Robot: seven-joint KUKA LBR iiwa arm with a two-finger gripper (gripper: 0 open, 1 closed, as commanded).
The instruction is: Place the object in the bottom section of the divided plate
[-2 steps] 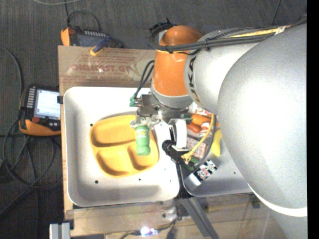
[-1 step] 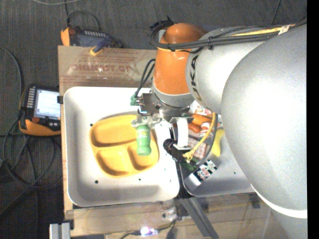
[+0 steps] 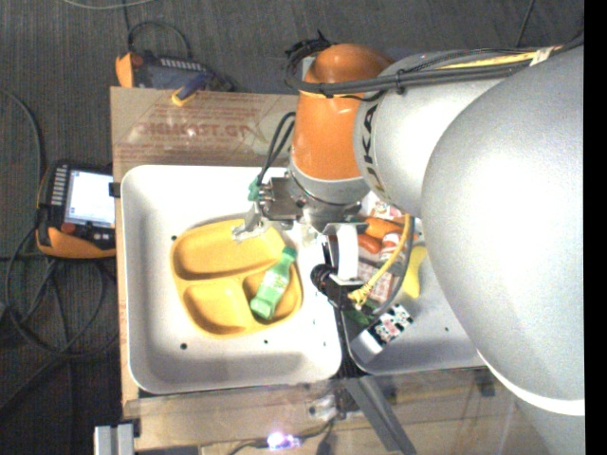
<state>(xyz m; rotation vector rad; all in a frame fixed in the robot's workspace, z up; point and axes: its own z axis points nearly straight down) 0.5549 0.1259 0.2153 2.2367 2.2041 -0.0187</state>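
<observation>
A green bottle [image 3: 273, 287] lies tilted in the yellow divided plate [image 3: 204, 263].

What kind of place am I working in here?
Likely a robotics lab bench, not a kitchen: two white bins on a board, cables trailing over grey carpet, and a handheld control pendant lying on the floor beside them.
</observation>
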